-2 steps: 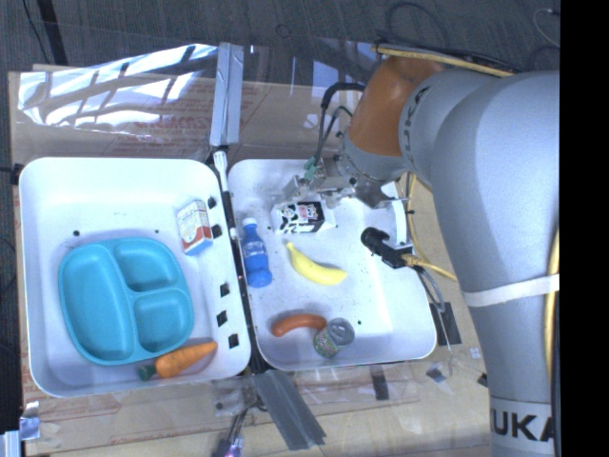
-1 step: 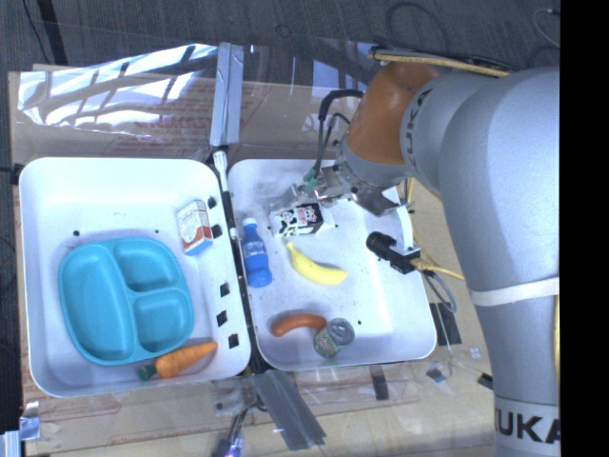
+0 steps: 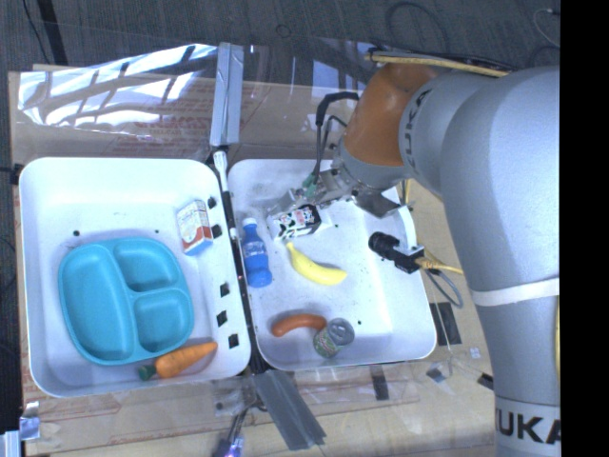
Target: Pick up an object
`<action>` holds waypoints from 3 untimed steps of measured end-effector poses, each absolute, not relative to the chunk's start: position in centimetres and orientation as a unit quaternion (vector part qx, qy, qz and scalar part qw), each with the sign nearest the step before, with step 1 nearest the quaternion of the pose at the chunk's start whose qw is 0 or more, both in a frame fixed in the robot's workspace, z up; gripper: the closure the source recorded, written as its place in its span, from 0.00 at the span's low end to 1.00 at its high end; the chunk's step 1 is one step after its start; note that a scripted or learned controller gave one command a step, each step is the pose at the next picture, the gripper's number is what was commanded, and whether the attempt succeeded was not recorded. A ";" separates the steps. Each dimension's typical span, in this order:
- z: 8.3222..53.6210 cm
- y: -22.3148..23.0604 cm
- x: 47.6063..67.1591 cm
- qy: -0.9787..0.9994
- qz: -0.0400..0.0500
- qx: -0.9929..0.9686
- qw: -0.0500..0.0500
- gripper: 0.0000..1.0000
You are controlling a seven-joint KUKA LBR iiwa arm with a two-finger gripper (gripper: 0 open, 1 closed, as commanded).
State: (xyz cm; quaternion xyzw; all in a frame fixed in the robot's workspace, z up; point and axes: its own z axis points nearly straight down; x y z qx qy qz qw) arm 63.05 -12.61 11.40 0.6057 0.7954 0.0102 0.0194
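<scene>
Lying near the twelve o'clock side of the right bin (image 3: 419,336), a small black-and-white carton (image 3: 297,220) printed with a cow-like pattern sits tilted on the white floor. It is boxy, mostly white with dark blotches, and a bit of crumpled clear wrap shows just at its ten o'clock side. The gripper (image 3: 312,190) hangs right over the carton's upper edge, at about one o'clock from it, and whether it touches the carton cannot be told; the gripper's state cannot be told either, since the dark hardware blurs together there.

The arm (image 3: 476,160) comes in from three o'clock, its broad grey body covering the right side of the bench, with the orange band (image 3: 376,122) curving above the wrist and the wrist bent down toward the bin's far wall.

At five o'clock from the carton lies a yellow banana (image 3: 316,267). A blue bottle (image 3: 255,255) rests at the bin's nine o'clock wall. Toward six o'clock lie a sausage (image 3: 297,324) and, just beside it, a small tin can (image 3: 333,337).

The left bin (image 3: 38,198) holds a blue divided tray (image 3: 126,298), a small red-and-white box (image 3: 194,226) at the tray's one o'clock, and a carrot (image 3: 181,358) at its five o'clock.
</scene>
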 end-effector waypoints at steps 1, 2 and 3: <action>11.4 -11.7 62.0 0.790 0.011 0.612 0.021 0.00; 11.3 -11.8 62.0 0.764 0.011 0.645 0.016 0.00; 12.9 -12.5 62.4 0.763 0.011 0.645 0.025 1.00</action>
